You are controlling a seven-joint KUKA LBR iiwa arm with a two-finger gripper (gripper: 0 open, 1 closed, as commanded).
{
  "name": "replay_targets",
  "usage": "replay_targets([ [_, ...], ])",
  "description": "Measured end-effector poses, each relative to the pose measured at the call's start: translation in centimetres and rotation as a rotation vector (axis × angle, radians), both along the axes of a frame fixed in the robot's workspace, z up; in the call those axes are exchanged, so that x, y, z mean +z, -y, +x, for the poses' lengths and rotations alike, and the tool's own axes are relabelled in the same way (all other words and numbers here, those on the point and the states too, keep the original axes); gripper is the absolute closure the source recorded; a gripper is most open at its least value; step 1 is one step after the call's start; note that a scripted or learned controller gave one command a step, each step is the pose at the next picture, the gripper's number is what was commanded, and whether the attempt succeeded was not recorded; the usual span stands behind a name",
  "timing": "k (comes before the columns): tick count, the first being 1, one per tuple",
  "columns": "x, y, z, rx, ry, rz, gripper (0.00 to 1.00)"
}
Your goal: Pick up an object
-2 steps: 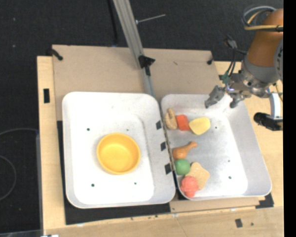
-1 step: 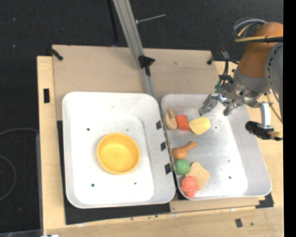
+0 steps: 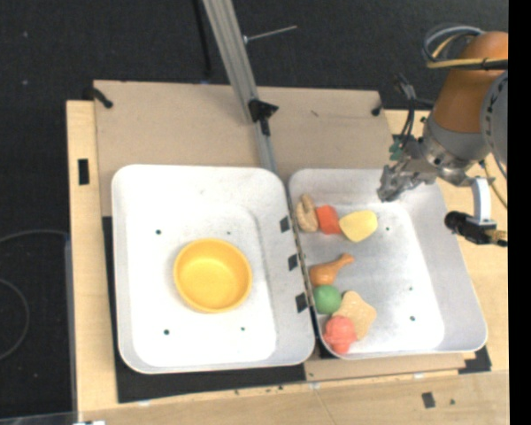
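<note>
While tool (image 3: 395, 184) hovers, grip state unclear, yellow lemon (image 3: 358, 226) lies just beside, lower left.

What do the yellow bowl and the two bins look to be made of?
Yellow bowl: probably plastic, given its uniform saturated colour and smooth, soft sheen. Left bin and right bin: likely moulded plastic with rounded corners and a matte white, faintly speckled surface.

Slanted metal pole (image 3: 234, 53) behind two white bins (image 3: 142, 193)
</note>
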State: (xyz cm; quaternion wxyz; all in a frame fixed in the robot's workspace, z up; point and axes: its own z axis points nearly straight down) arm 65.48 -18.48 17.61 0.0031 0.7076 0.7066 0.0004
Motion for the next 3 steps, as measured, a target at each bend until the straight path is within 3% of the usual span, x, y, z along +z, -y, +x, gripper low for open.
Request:
replay_targets([
  [1, 6.3, -0.1, -0.5, 0.001, 0.002, 0.002, 1.0],
  [2, 2.3, 0.0, -0.5, -0.003, -0.007, 0.001, 1.0],
  [3, 3.6, -4.1, -1.8, 0.006, -0.004, 0.003, 1.0],
])
